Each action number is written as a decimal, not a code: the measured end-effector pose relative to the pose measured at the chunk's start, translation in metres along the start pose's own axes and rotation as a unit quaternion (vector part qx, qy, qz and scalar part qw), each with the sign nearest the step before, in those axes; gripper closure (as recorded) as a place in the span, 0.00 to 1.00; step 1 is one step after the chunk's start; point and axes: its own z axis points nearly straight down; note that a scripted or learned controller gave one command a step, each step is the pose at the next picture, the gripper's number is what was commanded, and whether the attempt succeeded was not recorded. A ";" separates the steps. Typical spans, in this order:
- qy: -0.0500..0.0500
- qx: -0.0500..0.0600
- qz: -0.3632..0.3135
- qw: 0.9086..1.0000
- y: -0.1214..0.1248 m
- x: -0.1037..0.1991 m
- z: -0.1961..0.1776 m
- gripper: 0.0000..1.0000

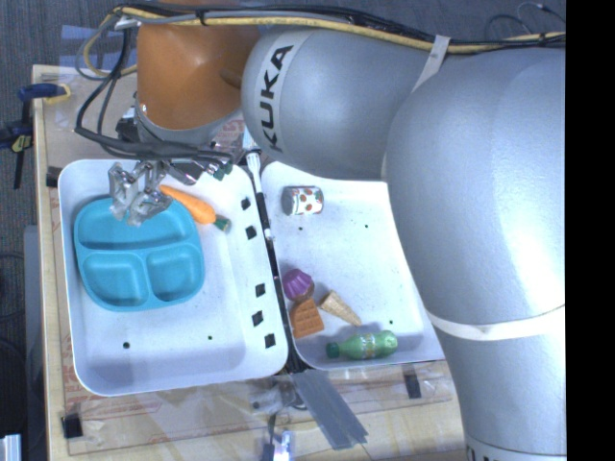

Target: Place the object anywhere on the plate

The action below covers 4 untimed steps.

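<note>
While the metal two-finger gripper (135, 198) hangs low over the far edge of the blue three-compartment plastic plate (139, 257), the thing to watch is the orange toy carrot with its green stub end (190, 206) — it sits just to the gripper's right in the camera view, tucked close beside the metal. Whether the gripper is clenched or released I cannot tell; the metalwork there is a blurred tangle, and I see nothing clearly between its tips, so I won't call this a hold.

The carrot's long axis runs at a slant, thick orange end up near the gripper, green tip pointing down and away toward the divider between the two shallow white bins (252, 257). It lies along the plate's upper right corner, and from this angle I cannot say whether it rests on the rim or on the left bin's floor (173, 349) just beside it.

My read — the coming move turns on that small sideways offset: the carrot lies to the gripper's right, the plate's big upper compartment directly below and left

Over in the right bin, well apart, sit a purple toy (298, 283), an ice-cream cone (339, 307), a green bottle-shaped toy (363, 345) and a small patterned can (303, 200)
</note>
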 end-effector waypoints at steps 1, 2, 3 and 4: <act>0.001 0.000 -0.026 1.000 0.050 -0.007 -0.016 1.00; 0.001 0.000 -0.025 1.000 0.049 -0.006 -0.016 0.00; 0.000 0.001 -0.029 1.000 0.077 0.032 -0.066 0.00; 0.001 0.000 -0.104 0.995 0.086 0.108 -0.071 0.00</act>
